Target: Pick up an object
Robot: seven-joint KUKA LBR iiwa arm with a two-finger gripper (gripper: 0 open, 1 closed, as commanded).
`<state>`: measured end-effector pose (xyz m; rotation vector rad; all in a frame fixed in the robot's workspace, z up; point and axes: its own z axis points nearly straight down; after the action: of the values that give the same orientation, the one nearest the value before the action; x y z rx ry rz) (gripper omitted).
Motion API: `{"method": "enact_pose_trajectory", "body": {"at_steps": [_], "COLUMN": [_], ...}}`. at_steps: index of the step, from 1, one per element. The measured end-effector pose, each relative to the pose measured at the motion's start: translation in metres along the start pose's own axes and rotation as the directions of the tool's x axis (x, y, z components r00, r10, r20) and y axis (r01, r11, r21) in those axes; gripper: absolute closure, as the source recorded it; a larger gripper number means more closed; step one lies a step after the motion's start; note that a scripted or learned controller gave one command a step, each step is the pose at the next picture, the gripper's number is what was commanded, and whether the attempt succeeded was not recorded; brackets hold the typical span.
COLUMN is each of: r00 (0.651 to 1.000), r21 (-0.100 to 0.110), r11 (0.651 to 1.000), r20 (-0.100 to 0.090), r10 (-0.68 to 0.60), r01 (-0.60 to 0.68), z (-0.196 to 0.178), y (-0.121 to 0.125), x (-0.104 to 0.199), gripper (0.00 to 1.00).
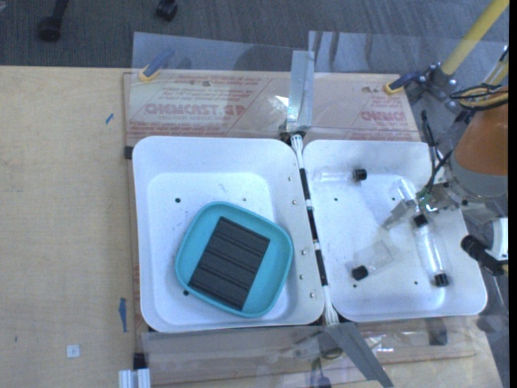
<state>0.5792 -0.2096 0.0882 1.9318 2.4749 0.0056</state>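
Note:
In the left bin (157, 164) a teal square plate (275, 277) carries a dark grey ribbed block (229, 263). The right bin (388, 297) holds three clear plastic tubes with black caps. One tube (339, 175) lies near the bin's far edge, one (376, 259) lies near the middle, and one (429, 250) lies along the right side. My gripper (408, 210) hangs low over the right bin, just above the upper end of the right-hand tube, under the orange-banded wrist (485, 145). I see nothing lifted off the bin floor.
Clear acrylic sheets with printed paper (210, 103) lie behind both bins. A metal divider strip (309, 217) runs between the bins. Cables and a yellow pole (477, 31) crowd the far right. Bare wooden bench (56, 217) stretches to the left.

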Motion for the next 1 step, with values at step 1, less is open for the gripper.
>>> {"method": "enact_pose_trajectory", "body": {"at_steps": [1], "r00": [0.999], "r21": [-0.003], "r11": [0.999], "r20": [0.004], "r10": [-0.047], "r01": [0.047], "z": [0.0005], "y": [0.0559], "x": [0.0079], "gripper": [0.00]}}
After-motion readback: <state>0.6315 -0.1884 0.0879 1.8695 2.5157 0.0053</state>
